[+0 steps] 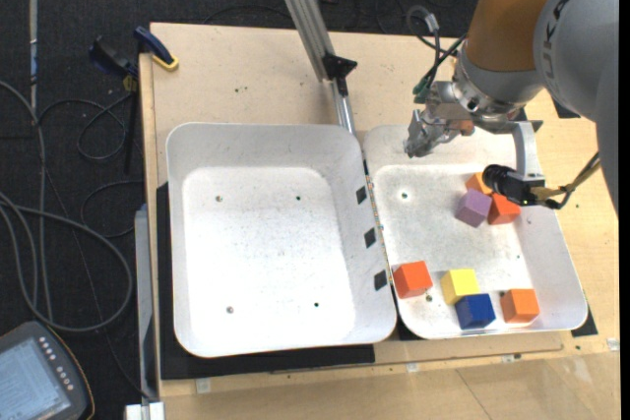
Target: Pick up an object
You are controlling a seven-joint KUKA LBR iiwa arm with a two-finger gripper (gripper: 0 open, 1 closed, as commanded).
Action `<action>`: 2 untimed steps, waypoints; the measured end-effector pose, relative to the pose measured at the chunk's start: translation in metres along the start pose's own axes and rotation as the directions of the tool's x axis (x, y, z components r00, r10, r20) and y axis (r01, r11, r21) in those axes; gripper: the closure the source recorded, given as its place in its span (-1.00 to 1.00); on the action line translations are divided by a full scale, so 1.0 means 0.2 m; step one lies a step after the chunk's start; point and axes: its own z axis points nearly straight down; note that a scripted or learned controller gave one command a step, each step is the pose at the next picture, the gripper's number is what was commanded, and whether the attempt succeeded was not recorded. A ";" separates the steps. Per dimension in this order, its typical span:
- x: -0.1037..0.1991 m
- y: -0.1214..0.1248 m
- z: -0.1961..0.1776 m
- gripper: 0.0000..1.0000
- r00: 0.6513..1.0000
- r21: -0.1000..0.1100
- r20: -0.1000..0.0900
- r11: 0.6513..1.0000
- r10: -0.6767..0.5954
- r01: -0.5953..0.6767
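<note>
My gripper (421, 143) hangs over the far left corner of the right bin (423, 197), its dark fingers pointing down with nothing seen between them. Several small blocks lie in that bin. A purple block (473, 209) sits toward the right, touching an orange-red block (503, 208), with another orange piece (479, 181) just behind them. Along the near edge are an orange block (412, 277), a yellow block (458, 284), a blue block (475, 311) and another orange block (520, 305). All the blocks lie apart from the gripper.
The left bin (197, 211) stands beside the right one. A metal pole (300, 0) slants down to the gap between the bins' far edges. Black and yellow clamps (133, 54) lie at the bench's far left corner. A black cable and connector (517, 184) hang over the right bin.
</note>
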 end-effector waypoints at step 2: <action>0.50 0.01 0.03 1.00 1.000 0.002 0.000 1.000 0.000 0.000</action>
